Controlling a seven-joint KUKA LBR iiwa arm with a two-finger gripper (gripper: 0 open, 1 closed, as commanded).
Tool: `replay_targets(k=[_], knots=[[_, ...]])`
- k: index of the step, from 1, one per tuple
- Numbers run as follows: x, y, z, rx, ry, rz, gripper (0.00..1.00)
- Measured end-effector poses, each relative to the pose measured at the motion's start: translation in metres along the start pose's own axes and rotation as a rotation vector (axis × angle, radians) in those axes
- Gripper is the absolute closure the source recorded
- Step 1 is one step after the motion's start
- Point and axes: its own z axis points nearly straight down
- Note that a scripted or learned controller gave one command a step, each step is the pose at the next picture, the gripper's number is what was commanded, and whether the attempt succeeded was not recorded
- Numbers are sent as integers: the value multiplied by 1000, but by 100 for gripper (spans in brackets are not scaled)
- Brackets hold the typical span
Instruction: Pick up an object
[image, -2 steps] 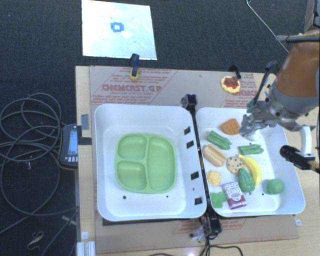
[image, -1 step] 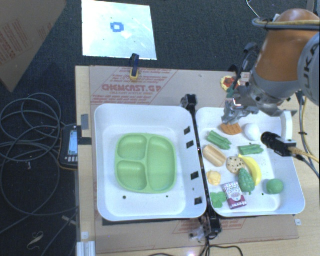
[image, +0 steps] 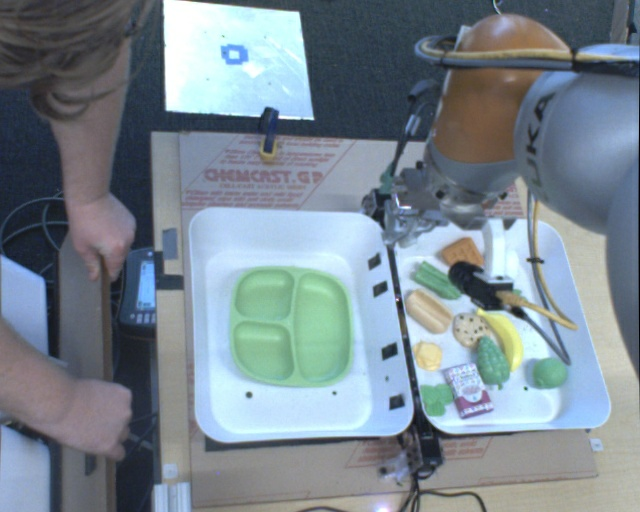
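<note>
Camera view, toy banana (image: 505, 338) lying in right bin (image: 590, 395), long axis slanting upper-left to lower-right, below-right of gripper (image: 400, 222), grey arm (image: 560, 130) reaching from right, wrist pointing down over bins' divide.

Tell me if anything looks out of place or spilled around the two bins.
Nothing is spilled. The toy food is piled in the right bin, and the green divided plate lies flat in the left bin. One oddity: a person's hand rests by the bench's left edge.
</note>
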Motion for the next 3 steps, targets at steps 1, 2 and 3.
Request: replay_targets(k=[1,2,3], knots=[[69,23,-10,-3,0,1,100],[167,31,11,1,1,0,100],[160,33,10,0,-3,8,0]])
